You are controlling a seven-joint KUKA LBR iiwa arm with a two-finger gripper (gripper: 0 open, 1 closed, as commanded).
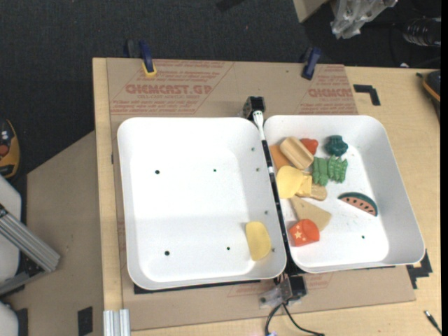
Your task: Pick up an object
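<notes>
The right bin (392, 187) holds a cluster of toy foods: a tan hot-dog bun (296, 152), a small red piece (309, 145), a dark teal broccoli (336, 145), a green ridged piece (329, 170), a yellow piece (292, 183), a tan wedge (312, 213), a red tomato-like piece (304, 233) and a watermelon slice (358, 204). In the left bin (182, 187) a pale yellow oval piece (257, 241) lies alone near the front right corner. My gripper (350, 16) hangs high at the top right, beyond the back of the right bin and far from every object.
Both bins rest on a cardboard sheet (210, 82) held by blue clamps (146, 58) at the back. A black divider clip (254, 108) sits between the bins. Cables (283, 306) trail at the front edge. A metal rail (28, 243) lies at far left.
</notes>
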